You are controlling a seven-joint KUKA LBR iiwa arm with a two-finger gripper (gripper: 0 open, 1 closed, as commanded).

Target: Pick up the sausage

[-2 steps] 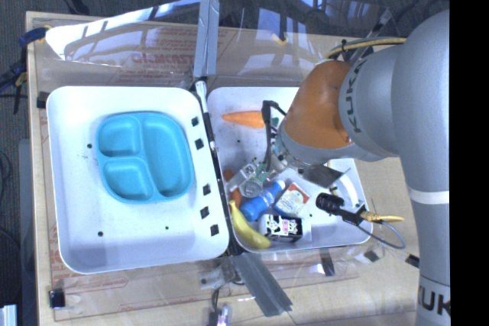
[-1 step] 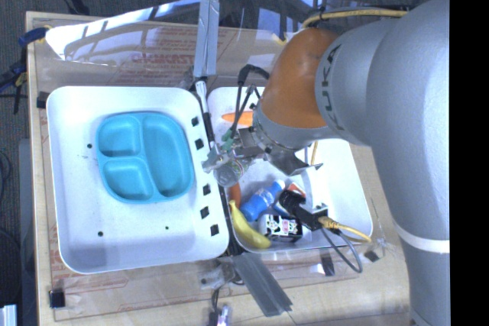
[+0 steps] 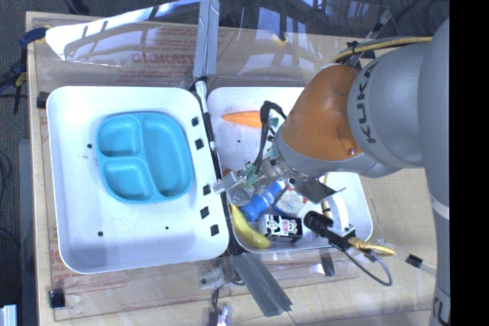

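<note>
The hand (image 3: 252, 181) sits low over clutter in the right bin (image 3: 252, 99) — which way the sausage lies from it I cannot tell, nor whether it's open

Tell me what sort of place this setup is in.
Most likely a robotics lab test bench, not a kitchen. A grey and orange arm reaches over two white bins on a wooden bench, one holding a blue divided tray, the other toy food such as a carrot and banana.
</note>
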